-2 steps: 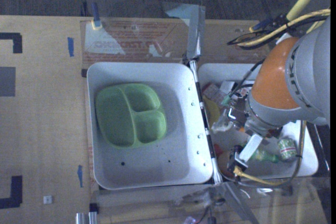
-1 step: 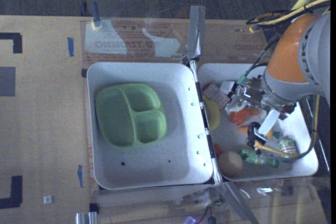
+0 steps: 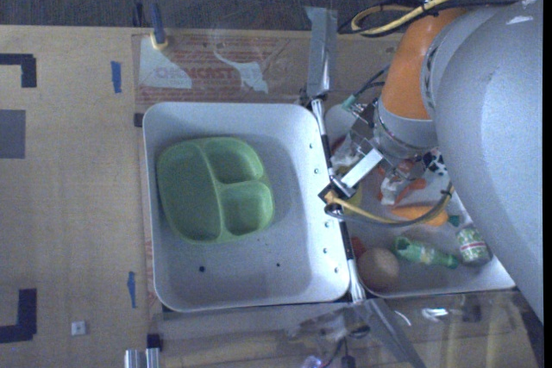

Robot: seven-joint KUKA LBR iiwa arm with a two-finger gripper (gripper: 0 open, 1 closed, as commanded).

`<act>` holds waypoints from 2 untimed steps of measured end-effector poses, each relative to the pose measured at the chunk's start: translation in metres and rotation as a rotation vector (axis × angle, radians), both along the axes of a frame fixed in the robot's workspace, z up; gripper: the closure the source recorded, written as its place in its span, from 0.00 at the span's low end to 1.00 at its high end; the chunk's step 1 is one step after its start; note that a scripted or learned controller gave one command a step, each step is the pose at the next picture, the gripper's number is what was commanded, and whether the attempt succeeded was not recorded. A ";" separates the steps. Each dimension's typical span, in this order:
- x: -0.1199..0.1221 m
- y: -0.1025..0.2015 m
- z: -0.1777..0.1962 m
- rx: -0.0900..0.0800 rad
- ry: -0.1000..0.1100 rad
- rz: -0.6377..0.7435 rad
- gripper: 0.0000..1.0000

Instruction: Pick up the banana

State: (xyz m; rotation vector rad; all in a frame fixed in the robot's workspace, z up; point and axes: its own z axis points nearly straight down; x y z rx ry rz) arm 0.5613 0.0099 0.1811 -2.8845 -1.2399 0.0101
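End effector [image 3: 398,184] down in the right bin [image 3: 496,276], grip state impossible to tell; green plate [image 3: 216,188] in left bin [image 3: 233,293].

A robotics lab: taped plywood bench [image 3: 69,185], white bins [image 3: 233,121], cabled arm [image 3: 483,99].

Pale green divided plate [image 3: 216,188] in white bin [image 3: 297,276]; grey arm [image 3: 492,108], orange band [image 3: 412,73]; brown bench [image 3: 69,211].

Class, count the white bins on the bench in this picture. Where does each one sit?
2. The left bin sits at the middle of the bench and holds a green divided plate. The right bin lies beside it, touching, largely hidden under the arm.
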 end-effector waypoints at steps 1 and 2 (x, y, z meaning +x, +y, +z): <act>0.023 0.098 -0.019 -0.002 0.000 -0.327 0.00; 0.066 0.141 -0.059 -0.001 -0.002 -0.235 0.00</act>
